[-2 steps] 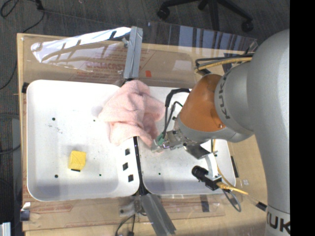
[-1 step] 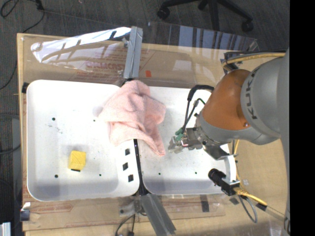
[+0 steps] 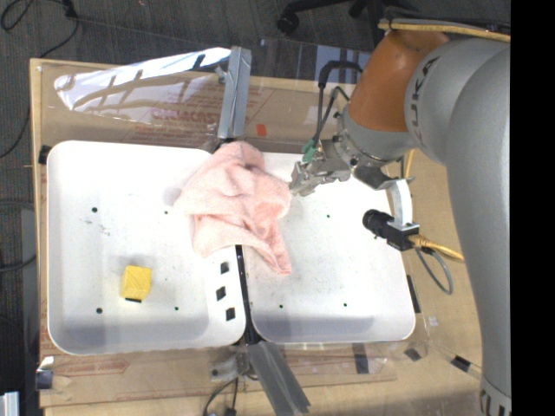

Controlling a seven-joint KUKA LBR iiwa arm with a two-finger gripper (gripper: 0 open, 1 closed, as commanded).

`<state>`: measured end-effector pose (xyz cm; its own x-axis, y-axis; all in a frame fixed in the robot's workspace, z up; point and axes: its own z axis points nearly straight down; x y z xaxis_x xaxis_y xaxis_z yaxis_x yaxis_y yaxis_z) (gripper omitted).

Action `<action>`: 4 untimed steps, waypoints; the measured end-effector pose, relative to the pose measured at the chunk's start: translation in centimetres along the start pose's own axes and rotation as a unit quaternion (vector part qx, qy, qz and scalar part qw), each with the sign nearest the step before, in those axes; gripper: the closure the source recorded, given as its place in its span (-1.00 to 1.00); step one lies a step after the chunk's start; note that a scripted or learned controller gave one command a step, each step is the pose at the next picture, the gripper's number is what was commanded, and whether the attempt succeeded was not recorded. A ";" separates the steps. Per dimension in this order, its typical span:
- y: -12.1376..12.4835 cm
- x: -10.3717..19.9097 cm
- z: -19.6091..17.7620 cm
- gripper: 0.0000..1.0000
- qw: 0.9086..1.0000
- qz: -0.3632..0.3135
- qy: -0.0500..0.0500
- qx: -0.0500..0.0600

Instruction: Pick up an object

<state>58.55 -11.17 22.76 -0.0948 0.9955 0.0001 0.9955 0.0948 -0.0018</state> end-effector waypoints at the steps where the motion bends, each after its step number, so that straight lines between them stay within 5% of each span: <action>1: -3.1 1.9 -2.4 1.00 0.993 -0.122 0.001 0.001; 2: -3.1 1.9 -2.4 -1.00 0.993 -0.122 0.001 0.001; 3: -9.0 -3.0 11.5 -1.00 0.993 -0.121 0.001 0.002; 4: -5.6 4.4 3.6 -1.00 0.999 -0.051 0.000 0.000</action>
